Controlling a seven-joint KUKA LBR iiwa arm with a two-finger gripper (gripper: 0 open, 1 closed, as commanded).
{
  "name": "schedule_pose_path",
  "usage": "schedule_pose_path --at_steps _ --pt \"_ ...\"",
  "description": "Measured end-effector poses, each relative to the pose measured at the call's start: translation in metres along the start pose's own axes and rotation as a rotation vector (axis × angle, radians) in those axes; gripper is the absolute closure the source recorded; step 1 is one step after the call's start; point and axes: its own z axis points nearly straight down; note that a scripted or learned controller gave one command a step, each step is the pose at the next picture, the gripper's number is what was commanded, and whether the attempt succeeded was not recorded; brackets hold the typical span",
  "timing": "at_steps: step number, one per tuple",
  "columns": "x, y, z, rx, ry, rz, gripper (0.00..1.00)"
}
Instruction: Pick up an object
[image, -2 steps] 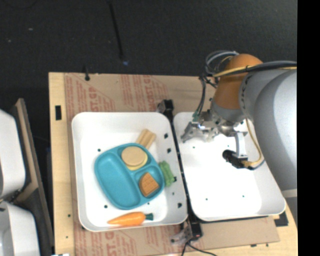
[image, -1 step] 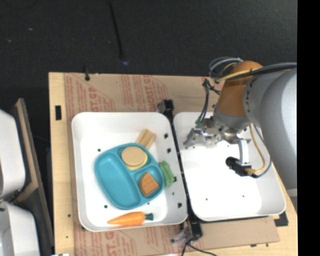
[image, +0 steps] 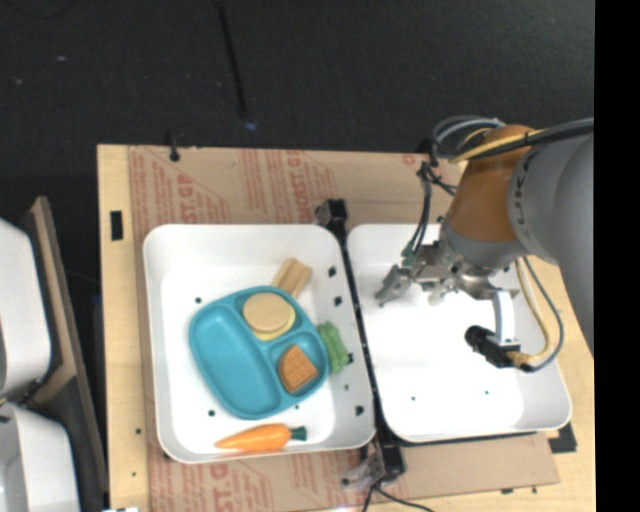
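Observation:
My gripper (image: 392, 288) hangs over the upper left part of the right bin (image: 450, 410), close to the divider between the bins. Nothing shows in its grasp. In the left bin (image: 170, 260) a blue compartment tray (image: 235, 365) carries a round tan biscuit (image: 269, 312) and a brown square waffle piece (image: 298, 368). A wooden block (image: 293, 275) leans at the tray's upper edge. A green piece (image: 334, 346) lies against the tray's right side. An orange carrot (image: 258, 437) rests near the bin's front wall.
The grey arm with its orange band (image: 490, 200) covers the upper right of the right bin. A black part on a cable (image: 492, 346) hangs below the wrist. A black clip (image: 331, 213) sits at the top of the divider. Brown cardboard (image: 240, 185) lies under both bins.

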Motion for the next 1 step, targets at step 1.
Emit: schedule_pose_path --at_steps 1 --pt "-0.0007 0.0543 0.0422 0.007 0.001 -0.001 0.0"
